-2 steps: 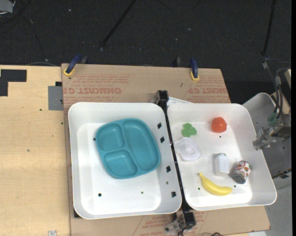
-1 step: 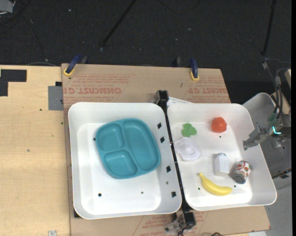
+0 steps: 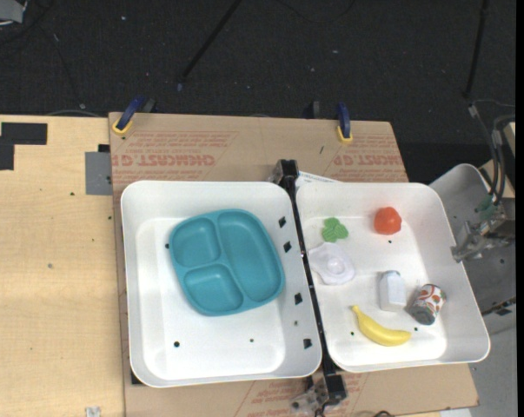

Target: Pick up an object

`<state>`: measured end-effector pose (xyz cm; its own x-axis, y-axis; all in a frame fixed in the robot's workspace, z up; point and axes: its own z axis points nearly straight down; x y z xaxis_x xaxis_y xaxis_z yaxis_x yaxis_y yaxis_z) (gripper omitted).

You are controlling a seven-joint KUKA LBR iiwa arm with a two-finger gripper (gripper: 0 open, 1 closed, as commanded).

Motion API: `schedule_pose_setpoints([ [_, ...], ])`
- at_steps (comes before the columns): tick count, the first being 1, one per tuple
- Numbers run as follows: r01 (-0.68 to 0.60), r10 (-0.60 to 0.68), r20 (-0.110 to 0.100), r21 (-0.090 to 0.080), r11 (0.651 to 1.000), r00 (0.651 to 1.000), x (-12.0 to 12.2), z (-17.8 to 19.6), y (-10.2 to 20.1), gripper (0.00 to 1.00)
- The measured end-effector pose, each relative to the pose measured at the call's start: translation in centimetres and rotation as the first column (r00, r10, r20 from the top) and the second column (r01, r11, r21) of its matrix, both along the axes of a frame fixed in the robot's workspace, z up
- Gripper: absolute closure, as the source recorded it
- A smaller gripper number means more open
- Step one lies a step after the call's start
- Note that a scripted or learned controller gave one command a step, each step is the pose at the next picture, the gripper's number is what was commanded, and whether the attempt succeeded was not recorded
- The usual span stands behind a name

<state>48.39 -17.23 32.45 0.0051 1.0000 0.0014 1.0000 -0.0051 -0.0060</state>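
A: Where is the gripper?

B: Off the right edge of the right bin, just outside its rim and about level with the middle of that wall. It is small and dim there, so I cannot tell whether it is open or closed. Nothing shows in its hold.

A: And the things to pick?

B: Six of them lie in the right bin. A green piece and a red ball sit at the far side, well apart. A clear round lid lies by the left wall. Nearer, a white block has a patterned cup on its side just beside it, and a banana lies along the near edge.

A: Open floor?

B: The middle of the right bin between ball and block is bare, as is its far right corner. The cup is close to the right wall.

A: The left bin?

B: A teal divided plate lies in it toward the far right, with bare white along the near and left sides. The bins meet at a black divider, over cardboard clamped at the far edge.
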Motion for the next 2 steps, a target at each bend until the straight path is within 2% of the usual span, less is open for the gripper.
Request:
schedule_pose_setpoints([
  [1,-0.012,0.012,0.013,0.0,1.0,1.0,-0.7,8.0,8.4,1.0],
  [2,-0.008,0.008,0.016,-0.001,1.0,1.0,-0.8,19.7,12.0,1.0],
])
